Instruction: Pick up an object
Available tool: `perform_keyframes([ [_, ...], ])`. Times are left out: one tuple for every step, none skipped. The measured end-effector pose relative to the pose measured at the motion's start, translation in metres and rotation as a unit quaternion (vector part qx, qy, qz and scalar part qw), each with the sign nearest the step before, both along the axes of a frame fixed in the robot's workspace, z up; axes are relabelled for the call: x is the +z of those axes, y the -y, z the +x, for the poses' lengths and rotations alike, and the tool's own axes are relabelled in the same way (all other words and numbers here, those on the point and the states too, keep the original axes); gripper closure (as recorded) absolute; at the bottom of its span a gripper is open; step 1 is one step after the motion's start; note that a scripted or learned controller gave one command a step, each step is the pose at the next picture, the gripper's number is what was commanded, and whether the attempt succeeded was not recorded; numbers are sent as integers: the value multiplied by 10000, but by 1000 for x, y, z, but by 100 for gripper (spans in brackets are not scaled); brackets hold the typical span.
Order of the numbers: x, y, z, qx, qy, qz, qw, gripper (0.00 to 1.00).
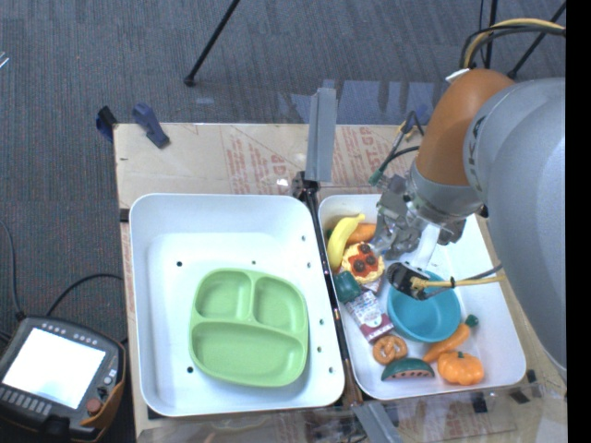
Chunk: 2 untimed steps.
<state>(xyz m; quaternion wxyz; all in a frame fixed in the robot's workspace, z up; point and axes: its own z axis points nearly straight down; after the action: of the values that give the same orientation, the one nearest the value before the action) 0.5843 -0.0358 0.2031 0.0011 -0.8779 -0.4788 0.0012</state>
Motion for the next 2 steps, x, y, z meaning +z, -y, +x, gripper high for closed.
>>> perform_keyframes([
  [-89,48,-1,-824,-57,-5,9966,100],
  [-18,39,13,-3623,-14,-17,9321,100],
])
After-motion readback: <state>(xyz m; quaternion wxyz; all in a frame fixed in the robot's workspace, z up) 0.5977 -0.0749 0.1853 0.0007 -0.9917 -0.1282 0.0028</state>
